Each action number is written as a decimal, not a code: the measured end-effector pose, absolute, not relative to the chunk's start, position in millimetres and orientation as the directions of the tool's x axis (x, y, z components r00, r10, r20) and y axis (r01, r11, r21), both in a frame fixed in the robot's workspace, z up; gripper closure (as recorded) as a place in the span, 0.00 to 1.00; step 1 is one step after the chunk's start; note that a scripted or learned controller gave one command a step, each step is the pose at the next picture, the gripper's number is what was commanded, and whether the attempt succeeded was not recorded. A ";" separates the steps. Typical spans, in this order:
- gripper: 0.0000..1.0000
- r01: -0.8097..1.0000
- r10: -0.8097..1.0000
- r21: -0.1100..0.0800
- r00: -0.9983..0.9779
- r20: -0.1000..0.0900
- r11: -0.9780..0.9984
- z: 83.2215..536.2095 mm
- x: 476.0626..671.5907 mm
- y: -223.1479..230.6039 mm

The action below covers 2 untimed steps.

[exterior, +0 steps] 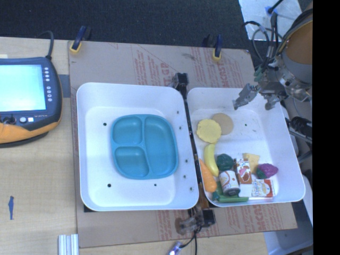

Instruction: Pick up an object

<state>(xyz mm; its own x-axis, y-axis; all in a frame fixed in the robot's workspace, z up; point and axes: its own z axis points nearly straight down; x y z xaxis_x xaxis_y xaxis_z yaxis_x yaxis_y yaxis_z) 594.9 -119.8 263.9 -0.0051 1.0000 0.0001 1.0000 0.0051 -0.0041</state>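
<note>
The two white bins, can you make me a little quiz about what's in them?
1. True or false: the blue divided plate lies in the left bin.
2. Which sits nearest the pincer? A) banana B) tan round cookie C) purple toy
3. Fill in: the orange carrot lies along the right bin's ____ wall.

Key: 1 true. 2 B. 3 left.
</note>
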 end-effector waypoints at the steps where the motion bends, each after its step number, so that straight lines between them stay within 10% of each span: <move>1: 0.00 1.000 1.000 -0.008 -0.006 0.000 0.006 97.3 537.3 -93.6; 2: 0.00 1.000 1.000 -0.003 -0.006 -0.001 0.006 92.7 584.2 -94.4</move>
